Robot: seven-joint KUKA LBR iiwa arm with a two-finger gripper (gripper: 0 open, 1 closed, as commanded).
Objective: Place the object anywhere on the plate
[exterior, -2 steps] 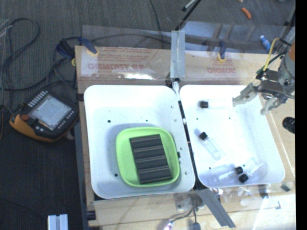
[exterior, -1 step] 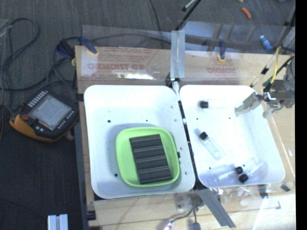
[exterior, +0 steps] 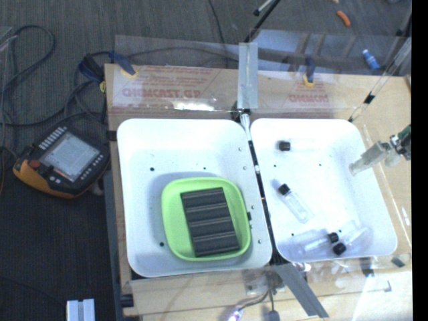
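The green plate (exterior: 172,199) sits in the left bin (exterior: 134,152), toward that bin's six o'clock side, and a dark ribbed block (exterior: 210,221) already lies flat across most of it. If that block is the object meant, the placing looks done; I can't be sure, because the right bin (exterior: 334,199) has several more candidates lying in it.

Those are small clear vials with black caps. One vial (exterior: 293,201) lies near the middle of the right bin, tilted, with its cap toward eleven o'clock. A pair of vials (exterior: 331,239) lies down at the bin's five o'clock corner, close together. A lone black cap (exterior: 284,146) rests up near twelve o'clock.

The gripper (exterior: 374,156) hangs at the three o'clock edge of the right bin, over its rim, pale and partly washed out. Nothing visible sits between its tips, and whether they are spread or pinched I cannot tell.

My reading: the arm is either between picks or backing off, with nothing carried. If another vial is wanted, the next move calls for travel toward nine o'clock to the middle vial, a descent lined up across its narrow body, then a carry over the divider (exterior: 254,172) to the plate, where only thin strips of green remain free around the block.
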